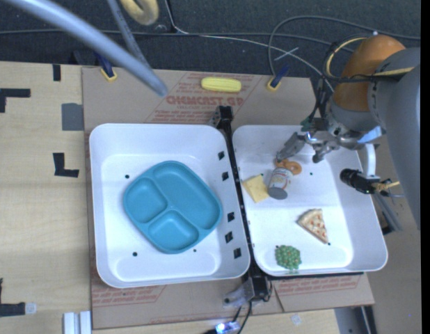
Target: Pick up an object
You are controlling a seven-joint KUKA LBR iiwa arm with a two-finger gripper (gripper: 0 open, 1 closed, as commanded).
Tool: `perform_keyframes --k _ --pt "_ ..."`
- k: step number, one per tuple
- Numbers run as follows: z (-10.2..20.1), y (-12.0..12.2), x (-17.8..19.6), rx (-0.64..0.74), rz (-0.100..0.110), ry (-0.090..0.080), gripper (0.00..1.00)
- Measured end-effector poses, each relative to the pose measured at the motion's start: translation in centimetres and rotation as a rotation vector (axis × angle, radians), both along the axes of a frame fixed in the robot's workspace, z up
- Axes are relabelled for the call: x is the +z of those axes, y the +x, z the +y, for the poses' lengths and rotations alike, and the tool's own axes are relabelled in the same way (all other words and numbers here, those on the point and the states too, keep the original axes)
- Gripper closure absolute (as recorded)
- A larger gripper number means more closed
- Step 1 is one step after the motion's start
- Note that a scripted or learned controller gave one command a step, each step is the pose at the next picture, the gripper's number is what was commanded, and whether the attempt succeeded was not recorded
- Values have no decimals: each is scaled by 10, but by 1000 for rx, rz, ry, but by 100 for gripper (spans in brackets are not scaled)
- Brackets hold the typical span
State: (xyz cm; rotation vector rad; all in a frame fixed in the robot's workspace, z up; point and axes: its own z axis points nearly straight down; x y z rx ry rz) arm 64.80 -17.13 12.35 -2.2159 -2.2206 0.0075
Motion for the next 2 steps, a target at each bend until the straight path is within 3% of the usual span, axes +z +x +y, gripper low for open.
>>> perform_keyframes --k 1,2 --pt "1 0 -41 1 -6 -3 0" --pt "1 1 -28 2 -8 -3 100"
